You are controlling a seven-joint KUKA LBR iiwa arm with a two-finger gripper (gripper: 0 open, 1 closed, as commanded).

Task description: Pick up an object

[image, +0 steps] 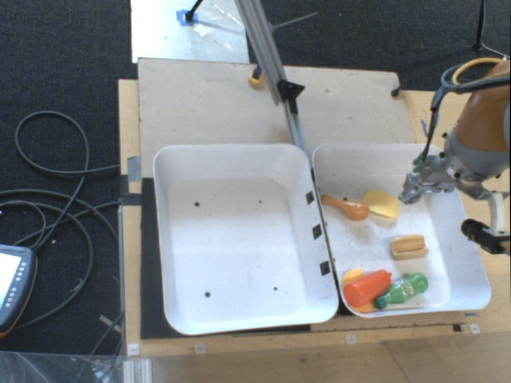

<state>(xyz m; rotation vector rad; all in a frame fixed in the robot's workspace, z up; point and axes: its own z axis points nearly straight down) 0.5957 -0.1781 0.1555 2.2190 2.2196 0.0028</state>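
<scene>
A wooden bench (351, 102) is seen from above, carrying two shallow white bins side by side. The left bin (172, 214) is the larger in view; the right bin (467, 238) abuts it along a shared edge marked with small black tabs. A grey metal pole (263, 38) is seen slanting down from the top of the view toward the junction of the bins. The arm (483, 122), grey with an orange band, is seen entering from the right, above the right bin's far right side. The gripper (413, 188) is positioned over the upper right part of the right bin, just right of the yellow piece; whether it is open or closed cannot be told. Within the right bin, a red and orange vegetable (366, 287) and a green bottle (402, 290) lie touching near the front wall. A hot dog bun (408, 247) lies just behind them. A yellow piece (382, 204) and a brown drumstick (347, 207) lie adjacent near the bin's centre.
</scene>
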